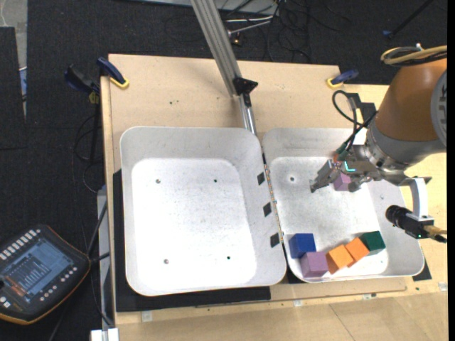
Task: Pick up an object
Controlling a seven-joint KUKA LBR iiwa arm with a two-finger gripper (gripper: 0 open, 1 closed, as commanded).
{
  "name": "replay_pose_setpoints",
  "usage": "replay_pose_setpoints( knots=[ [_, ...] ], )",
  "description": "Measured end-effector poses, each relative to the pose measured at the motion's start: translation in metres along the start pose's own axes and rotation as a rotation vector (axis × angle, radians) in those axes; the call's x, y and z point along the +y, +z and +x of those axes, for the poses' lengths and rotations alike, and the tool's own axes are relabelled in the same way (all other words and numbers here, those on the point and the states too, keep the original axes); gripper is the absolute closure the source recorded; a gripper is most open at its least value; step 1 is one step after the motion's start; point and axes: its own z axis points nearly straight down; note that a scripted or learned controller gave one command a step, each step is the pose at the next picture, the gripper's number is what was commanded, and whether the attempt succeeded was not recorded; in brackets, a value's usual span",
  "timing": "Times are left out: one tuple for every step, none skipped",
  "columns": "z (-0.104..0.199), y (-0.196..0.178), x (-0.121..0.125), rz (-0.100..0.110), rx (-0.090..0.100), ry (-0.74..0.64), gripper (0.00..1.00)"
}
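Observation:
My gripper [340,180] hangs over the upper middle of the right bin [298,163], below the arm's orange band. A small purple block [344,183] shows between its fingers, and the gripper is shut on it. Along the right bin's front edge lie a blue block [302,244], a second purple block [314,263], an orange block [341,256] and a green block [372,243], close together in a row.
The left bin [188,204] sits beside the right one, their rims meeting at the centre. A metal pole [220,41] slants in from the top to the bins' junction. A teach pendant [35,268] lies off the bench at the lower left.

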Motion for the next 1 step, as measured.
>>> replay_pose_setpoints(
  knots=[
    [-0.0002, -0.0024, 0.0009, -0.004, -0.001, 0.002, 0.0]
  ],
)
